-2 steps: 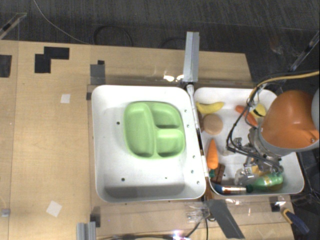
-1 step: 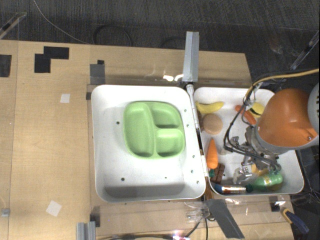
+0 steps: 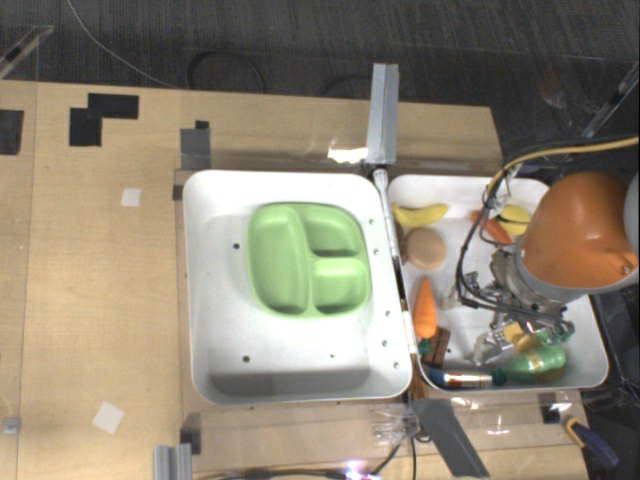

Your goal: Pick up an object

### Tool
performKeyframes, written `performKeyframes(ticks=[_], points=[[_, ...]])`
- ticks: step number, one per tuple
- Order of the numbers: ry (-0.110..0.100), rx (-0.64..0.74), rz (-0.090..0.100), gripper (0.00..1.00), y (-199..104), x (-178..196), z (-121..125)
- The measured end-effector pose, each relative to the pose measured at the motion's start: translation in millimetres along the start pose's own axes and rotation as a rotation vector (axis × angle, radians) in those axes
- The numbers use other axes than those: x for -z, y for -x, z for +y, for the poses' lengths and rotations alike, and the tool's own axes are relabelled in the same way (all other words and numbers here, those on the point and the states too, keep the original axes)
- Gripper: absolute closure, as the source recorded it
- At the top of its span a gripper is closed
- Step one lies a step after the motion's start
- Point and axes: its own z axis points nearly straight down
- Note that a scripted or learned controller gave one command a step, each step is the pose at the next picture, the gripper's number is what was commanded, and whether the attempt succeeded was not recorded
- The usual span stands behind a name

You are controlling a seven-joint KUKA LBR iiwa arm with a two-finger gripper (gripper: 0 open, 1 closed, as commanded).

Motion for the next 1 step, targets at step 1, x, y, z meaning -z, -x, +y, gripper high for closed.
performKeyframes(ticks=[1], points=[[-0.004,0.203,-0.007,0.00,-5.6,0.2,-9.5]])
